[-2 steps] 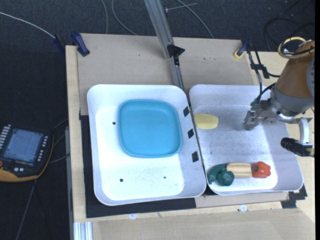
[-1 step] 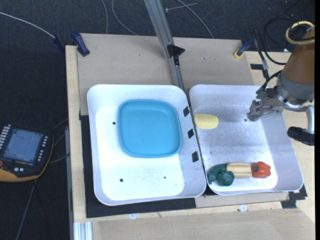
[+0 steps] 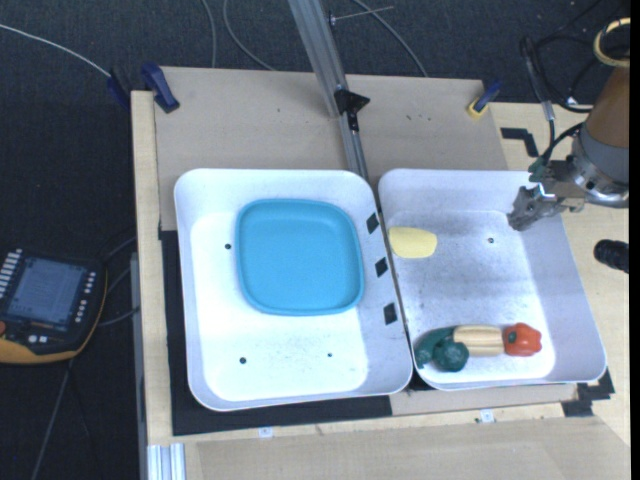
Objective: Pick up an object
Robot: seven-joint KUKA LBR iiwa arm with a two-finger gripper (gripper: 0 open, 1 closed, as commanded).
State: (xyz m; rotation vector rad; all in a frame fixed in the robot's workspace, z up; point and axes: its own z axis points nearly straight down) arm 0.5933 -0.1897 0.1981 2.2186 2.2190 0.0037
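Note:
The right bin holds a pale yellow lump near its left wall. Along its near edge lie a dark green piece, a tan stick-like piece and a red piece, side by side and touching. My gripper hangs over the bin's far right corner, well away from all of them, with nothing seen between its fingers. The arm's grey wrist comes in from the right edge.
The left bin carries a blue square plate. A metal post slants down between the two bins. Cables cross the dark floor at the back, and a handheld pendant lies at the left.

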